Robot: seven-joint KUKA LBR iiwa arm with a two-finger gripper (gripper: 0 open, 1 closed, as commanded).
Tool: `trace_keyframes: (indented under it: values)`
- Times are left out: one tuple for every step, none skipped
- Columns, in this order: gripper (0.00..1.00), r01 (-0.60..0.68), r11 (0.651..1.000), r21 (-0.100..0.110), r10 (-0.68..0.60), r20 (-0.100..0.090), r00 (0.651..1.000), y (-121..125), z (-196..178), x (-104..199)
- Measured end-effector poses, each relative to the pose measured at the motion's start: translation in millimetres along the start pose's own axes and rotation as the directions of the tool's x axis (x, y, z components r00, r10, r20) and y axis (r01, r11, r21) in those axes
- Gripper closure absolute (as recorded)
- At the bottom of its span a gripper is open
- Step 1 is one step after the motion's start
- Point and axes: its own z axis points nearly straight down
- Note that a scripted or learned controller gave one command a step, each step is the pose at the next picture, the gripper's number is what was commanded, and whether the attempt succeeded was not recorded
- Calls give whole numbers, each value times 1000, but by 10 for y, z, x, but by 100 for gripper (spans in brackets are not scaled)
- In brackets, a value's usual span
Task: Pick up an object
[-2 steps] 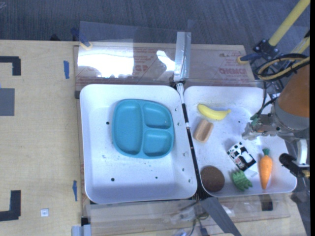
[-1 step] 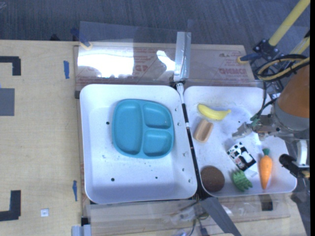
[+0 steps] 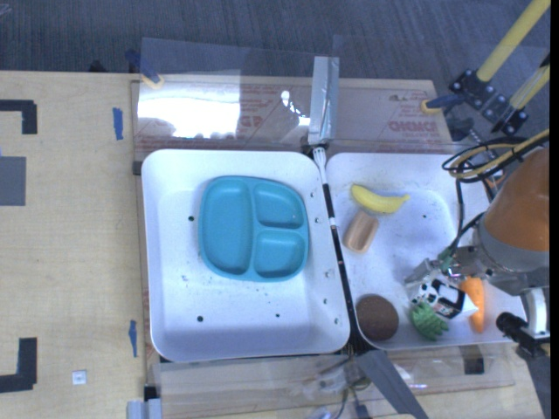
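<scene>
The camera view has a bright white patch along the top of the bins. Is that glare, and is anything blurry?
In the camera view, yes: the patch is glare on the clear panel behind the left bin; the blue tray, banana and brown ball look fairly sharp with soft shadows; the pincer is a cluttered tangle, hard to read.

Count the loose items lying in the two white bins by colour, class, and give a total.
Blue: 1, the blue plastic divided plate in the left bin
Yellow: 1, the yellow toy banana
Tan: 1, the tan cylindrical block
Brown: 1, the brown round ball-shaped item
Green: 1, the green leafy toy vegetable
Orange: 1, the orange toy carrot
Total: 6
</scene>
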Motion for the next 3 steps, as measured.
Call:
trace_keyframes:
  values:
    - [0, 108, 994, 16, -108, -4, 994, -43, 57, 198]
    - [0, 66, 998, 16, -66, -4, 998, -36, 55, 317]
    - [100, 63, 998, 10, -63, -2, 998, -18, -58, 309]
